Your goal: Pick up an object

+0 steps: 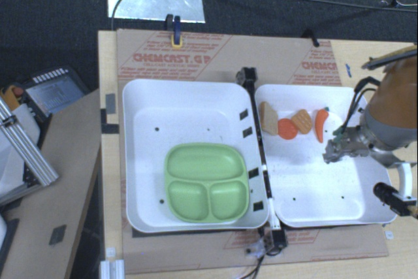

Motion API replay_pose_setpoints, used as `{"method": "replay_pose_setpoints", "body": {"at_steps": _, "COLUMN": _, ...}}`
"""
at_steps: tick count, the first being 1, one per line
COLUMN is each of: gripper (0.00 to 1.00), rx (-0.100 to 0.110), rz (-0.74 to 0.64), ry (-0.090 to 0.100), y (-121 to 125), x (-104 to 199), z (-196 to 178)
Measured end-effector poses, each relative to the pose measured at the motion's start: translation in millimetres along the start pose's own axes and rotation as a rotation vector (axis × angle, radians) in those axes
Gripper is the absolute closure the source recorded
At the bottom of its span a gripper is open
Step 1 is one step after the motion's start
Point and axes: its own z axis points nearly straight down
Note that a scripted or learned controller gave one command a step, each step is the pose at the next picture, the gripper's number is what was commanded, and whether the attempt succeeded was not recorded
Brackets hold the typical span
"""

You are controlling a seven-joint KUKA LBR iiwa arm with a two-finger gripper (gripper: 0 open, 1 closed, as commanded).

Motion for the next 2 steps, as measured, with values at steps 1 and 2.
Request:
{"method": "replay_pose_setpoints", "body": {"at_steps": 1, "gripper": 1.00, "rx": -0.003, "rz": -0.002, "ry": 0.000, "y": 6.1, "x": 4.3, "z": -61.7}}
{"method": "replay_pose_setpoints", "body": {"at_steps": 2, "gripper": 1.00, "rx": -0.003, "rz": -0.002, "ry": -0.001, "y": 7.8, "x": 3.9, "z": -106.9}}
